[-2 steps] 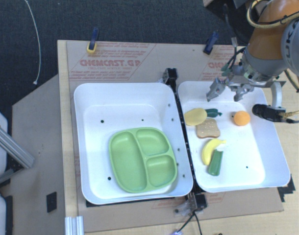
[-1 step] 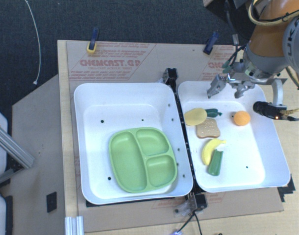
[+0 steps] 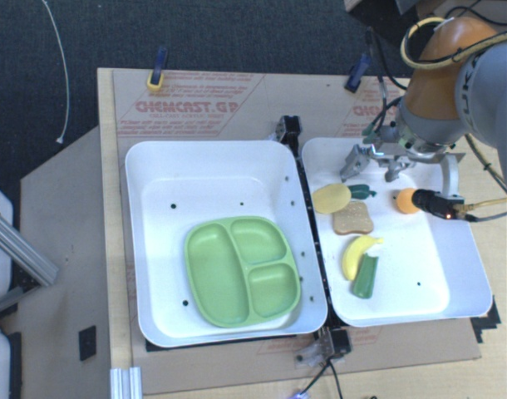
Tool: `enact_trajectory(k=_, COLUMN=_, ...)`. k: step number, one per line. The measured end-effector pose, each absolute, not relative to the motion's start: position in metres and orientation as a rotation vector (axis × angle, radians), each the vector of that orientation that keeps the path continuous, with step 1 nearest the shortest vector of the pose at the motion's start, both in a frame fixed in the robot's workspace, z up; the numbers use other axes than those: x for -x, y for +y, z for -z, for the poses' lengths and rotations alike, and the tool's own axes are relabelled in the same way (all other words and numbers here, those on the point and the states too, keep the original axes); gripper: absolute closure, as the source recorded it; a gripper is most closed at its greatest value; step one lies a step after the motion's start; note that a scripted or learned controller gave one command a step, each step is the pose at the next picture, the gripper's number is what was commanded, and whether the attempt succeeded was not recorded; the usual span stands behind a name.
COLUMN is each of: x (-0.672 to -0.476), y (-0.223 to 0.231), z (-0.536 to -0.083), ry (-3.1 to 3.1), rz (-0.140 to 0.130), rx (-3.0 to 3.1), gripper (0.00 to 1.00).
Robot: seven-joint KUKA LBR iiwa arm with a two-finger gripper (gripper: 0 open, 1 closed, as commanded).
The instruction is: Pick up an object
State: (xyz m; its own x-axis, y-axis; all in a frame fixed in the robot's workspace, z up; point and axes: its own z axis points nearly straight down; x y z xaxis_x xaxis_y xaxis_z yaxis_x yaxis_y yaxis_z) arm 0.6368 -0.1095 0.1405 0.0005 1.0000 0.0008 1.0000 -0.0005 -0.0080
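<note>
The gripper (image 3: 372, 165) hangs over the far end of the right bin (image 3: 453, 298), its two grey fingers (image 3: 351, 166) spread apart with nothing between them. Just below and a little left of the fingertips lies a pale yellow, rounded chip-like piece (image 3: 331, 198), smooth and slightly domed, touching a small dark teal item (image 3: 361, 192) at its right edge. Directly beneath the yellow piece sits a tan slice of toy bread (image 3: 352, 219) with a darker crust. Further down from the fingers, a bright yellow banana (image 3: 356, 254) curves beside a dark green cylinder (image 3: 366, 276), the two touching. To the right of the fingers, an orange ball (image 3: 406, 201) rests against a black part of the arm's tooling. Well to the left of the fingers, the left bin (image 3: 154, 181) holds a light green divided plate (image 3: 239, 269) with three compartments.
</note>
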Motion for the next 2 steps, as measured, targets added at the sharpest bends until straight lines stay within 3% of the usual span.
enact_trajectory(k=1, x=-0.636, y=-0.109, z=-0.087, ry=-2.216, rz=-0.004, rx=2.219, gripper=0.0)
enact_trajectory(k=2, x=-0.638, y=-0.109, z=-0.102, ry=-2.221, rz=0.001, rx=2.223, gripper=1.0)
